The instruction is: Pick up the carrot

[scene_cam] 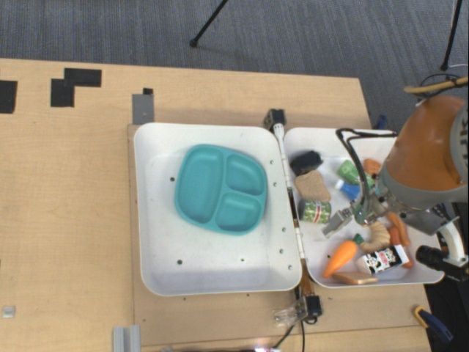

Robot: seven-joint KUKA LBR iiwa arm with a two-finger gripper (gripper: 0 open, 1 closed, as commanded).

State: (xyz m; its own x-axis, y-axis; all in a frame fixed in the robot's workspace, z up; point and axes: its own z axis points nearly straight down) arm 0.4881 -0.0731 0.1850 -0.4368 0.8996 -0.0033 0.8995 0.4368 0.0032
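I see my pincer (344,220) hanging low in the right bin (315,270), can't tell its grip from here, carrot (341,257) lying just below it, can (316,212) just left of it.

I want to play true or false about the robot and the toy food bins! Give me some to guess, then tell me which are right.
1. The teal plate lies in the left bin. True.
2. The carrot sits on the teal plate. False: it lies in the right bin, near its front edge.
3. The pincer is over the right bin. True.
4. The carrot is between the pincer's fingers. False: it lies apart from the pincer, nearer the front of the bin.
5. The small green can is in the left bin. False: it is in the right bin.
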